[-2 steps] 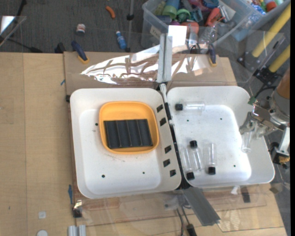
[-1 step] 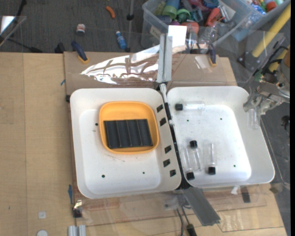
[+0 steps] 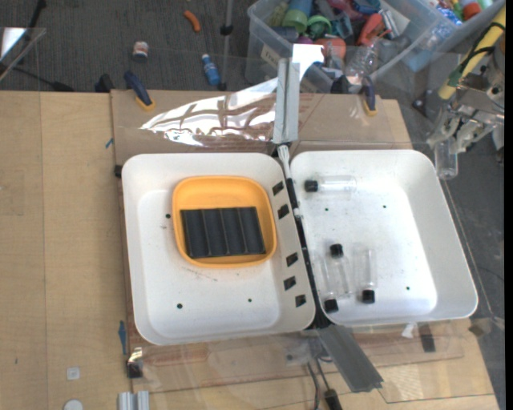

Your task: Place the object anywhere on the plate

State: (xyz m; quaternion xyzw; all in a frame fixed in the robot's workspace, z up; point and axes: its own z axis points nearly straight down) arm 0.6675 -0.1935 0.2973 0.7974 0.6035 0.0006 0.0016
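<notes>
Two white bins are borne by the wooden bench (image 3: 56, 240): the left bin (image 3: 152, 312) touching the right bin (image 3: 449, 264).

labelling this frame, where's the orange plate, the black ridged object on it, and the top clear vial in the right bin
orange plate (image 3: 186, 194): camera view, bare upper-left rim.
black ridged object (image 3: 223, 231): camera view, middle of its top.
top clear vial (image 3: 335, 185): camera view, clear body beside its black cap.

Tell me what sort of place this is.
Probably a robotics lab bench: two white bins side by side on a wooden table, and a clear tub of mixed toys on the floor behind.
</notes>
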